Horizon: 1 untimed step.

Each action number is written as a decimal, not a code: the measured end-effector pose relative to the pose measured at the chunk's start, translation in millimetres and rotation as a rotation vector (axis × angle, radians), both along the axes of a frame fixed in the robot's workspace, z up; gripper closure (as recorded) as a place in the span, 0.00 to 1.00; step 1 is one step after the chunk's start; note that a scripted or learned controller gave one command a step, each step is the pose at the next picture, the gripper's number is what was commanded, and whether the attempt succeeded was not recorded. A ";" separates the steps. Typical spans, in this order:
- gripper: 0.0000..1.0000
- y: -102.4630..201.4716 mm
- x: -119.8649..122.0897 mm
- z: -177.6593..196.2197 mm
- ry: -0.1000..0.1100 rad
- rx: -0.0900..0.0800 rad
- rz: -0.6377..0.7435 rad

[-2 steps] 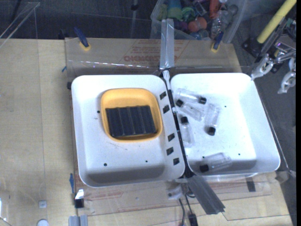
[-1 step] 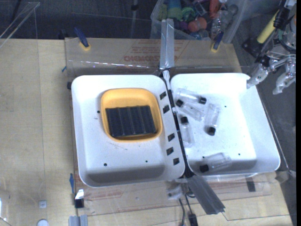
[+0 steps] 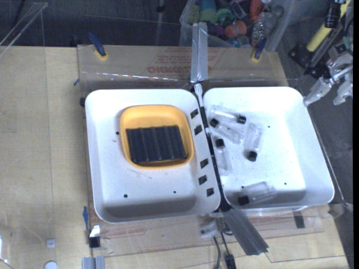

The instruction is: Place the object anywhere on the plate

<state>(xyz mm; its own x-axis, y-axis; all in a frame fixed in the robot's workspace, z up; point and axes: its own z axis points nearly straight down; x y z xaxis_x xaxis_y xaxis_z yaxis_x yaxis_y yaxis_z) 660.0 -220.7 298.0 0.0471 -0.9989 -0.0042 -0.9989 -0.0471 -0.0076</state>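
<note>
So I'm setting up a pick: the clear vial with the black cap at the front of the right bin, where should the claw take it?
Grip that vial across the middle of its clear body, coming straight down. It lies flat, apart from the other vials, its cap at its left end. It sits close to the right bin's front wall, so close the claw across its width.

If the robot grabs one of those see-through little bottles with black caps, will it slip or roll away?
Probably. The clear bottles look smooth and shiny, so they may slip. They appear round and lie on their sides in the right bin, so a nudge would likely roll them. They look small and likely light.
</note>
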 end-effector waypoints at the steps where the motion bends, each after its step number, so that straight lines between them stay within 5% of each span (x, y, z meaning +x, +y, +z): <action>1: 0.00 1.1 -13.8 -7.3 0.006 0.002 -0.068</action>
<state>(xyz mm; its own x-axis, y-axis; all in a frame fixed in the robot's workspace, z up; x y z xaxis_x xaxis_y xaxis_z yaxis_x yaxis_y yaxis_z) 646.2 -219.5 290.7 -0.0206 -0.9998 -0.0059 -0.9998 0.0206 -0.0012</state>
